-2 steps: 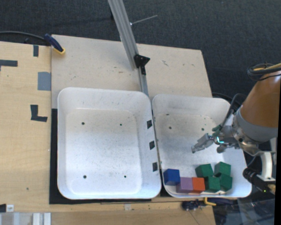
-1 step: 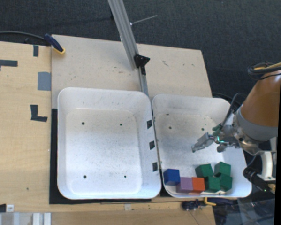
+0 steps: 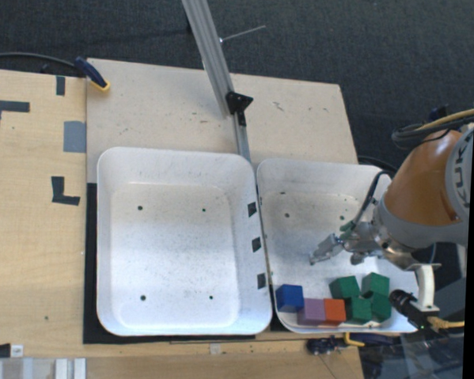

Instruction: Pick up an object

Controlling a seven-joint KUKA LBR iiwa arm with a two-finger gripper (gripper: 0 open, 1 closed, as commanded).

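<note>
You'll see the metal gripper (image 3: pixel 322 253) spread, gripping nothing, above smooth cubes lower right: blue block (image 3: pixel 290 297), purple block (image 3: pixel 314 311), orange block (image 3: pixel 334 310), green blocks (image 3: pixel 363 297).

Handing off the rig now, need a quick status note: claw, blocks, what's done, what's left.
Claw: low over the right bin, mid-floor, nothing seen between its fingers; open or shut not readable.
Blocks: all bunched in the right bin's near corner: blue block, purple block, orange block, green blocks. The claw sits just short of the green ones.
Left bin: holds no blocks.
Done: no pick visible.
Left: grasp one block and lift it.
</note>
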